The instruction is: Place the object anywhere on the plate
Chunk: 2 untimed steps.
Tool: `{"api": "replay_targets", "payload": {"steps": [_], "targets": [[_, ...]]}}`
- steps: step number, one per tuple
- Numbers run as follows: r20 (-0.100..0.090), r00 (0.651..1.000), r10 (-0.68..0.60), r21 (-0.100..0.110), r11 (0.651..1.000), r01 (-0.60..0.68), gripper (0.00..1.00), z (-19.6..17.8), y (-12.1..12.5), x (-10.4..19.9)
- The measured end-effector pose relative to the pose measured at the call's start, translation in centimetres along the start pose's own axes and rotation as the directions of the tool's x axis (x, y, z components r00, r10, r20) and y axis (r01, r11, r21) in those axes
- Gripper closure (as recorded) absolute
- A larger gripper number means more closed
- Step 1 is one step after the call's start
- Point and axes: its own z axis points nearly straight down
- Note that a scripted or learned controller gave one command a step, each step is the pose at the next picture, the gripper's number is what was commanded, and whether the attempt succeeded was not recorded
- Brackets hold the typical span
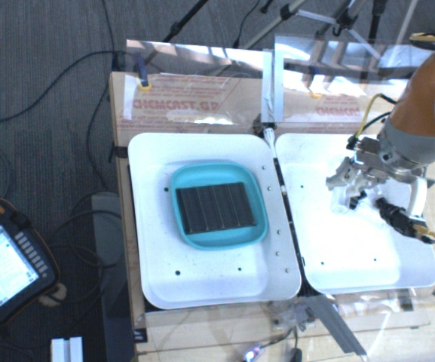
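End effector low over the right bin, plate in the left

Arm (421, 111) enters from the right edge of the camera view, its orange band at the upper right corner and the grey wrist angled down and to the left toward the right bin (353, 266). The end effector (350, 189) sits low over the upper middle of that bin, its metal body just left of the wrist, with a black cable and connector trailing down to the right. Glare on the white floor of the bin washes out the tips, so I cannot tell how far apart they stand, nor whether anything lies between them.

The object to be placed cannot be made out; whatever lies under the end effector is lost in the brightness and blur.

The teal plate (219, 236) rests in the middle of the left bin (202, 285), square with rounded corners, and carries a dark ribbed rectangular insert (215, 207) across its centre. It is well apart from the end effector, with the rims of both bins between them.

Both bins sit side by side on the worktop (194, 104), touching along their inner edges.
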Motion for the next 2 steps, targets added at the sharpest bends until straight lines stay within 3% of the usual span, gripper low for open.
{"api": "replay_targets", "payload": {"steps": [1, 2], "targets": [[-0.002, 0.997, -0.073, 0.0, 0.997, 0.073, 1.0, 2.6, 0.26, 8.48], [-0.002, 0.997, -0.073, 0.0, 0.997, 0.073, 0.0, 2.62, 0.26, 8.46]]}}
